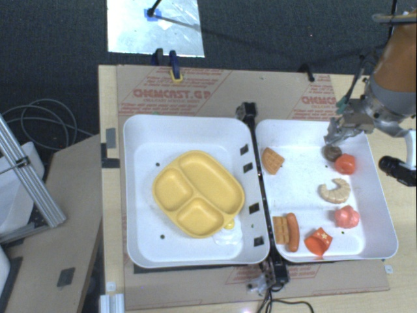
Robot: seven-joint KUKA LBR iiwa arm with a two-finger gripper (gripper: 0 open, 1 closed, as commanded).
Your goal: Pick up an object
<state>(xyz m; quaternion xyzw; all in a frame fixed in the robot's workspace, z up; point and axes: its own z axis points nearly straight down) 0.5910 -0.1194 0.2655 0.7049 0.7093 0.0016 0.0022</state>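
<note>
Glossy yellow three-compartment tray point(198, 193) in smooth white bin point(140, 142)

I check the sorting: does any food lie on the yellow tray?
No. The yellow tray in the left bin bears no food; the food pieces lie in the right bin.

Single fixed cam above bench point(215, 80), looking down at a slant, mid-distance. Takes in both white bins: left bin point(140, 175), right bin point(374, 194). Arm point(397, 70) enters from frame right.
</note>
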